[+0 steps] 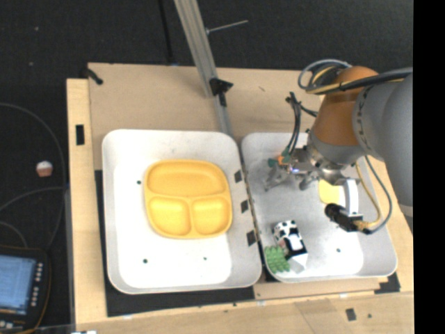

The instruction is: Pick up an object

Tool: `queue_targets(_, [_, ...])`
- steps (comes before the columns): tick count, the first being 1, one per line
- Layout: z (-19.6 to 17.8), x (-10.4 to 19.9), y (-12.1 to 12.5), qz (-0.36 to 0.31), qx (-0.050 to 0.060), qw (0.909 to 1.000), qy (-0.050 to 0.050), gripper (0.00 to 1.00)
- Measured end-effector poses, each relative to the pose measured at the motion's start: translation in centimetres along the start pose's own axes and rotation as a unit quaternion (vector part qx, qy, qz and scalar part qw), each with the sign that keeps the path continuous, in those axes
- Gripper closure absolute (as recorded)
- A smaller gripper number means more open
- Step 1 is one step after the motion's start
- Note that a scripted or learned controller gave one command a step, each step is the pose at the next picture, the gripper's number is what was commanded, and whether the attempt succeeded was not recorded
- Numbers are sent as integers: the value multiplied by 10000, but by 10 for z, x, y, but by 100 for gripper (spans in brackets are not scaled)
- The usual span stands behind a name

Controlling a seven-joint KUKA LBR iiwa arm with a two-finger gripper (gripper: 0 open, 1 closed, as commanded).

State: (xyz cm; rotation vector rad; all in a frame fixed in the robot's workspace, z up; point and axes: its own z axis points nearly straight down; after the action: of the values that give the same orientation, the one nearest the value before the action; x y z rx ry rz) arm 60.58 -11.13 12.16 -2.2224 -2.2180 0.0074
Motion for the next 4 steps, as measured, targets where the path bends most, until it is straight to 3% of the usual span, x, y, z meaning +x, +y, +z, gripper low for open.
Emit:
queue_targets(1, [22, -2, 0, 3, -14, 10000, -4, 0])
queue_targets(2, [9, -2, 1, 24, -41, 10000, 8, 100])
queue_targets(4, [-87, -5, -4, -25, -55, 10000, 9, 100])
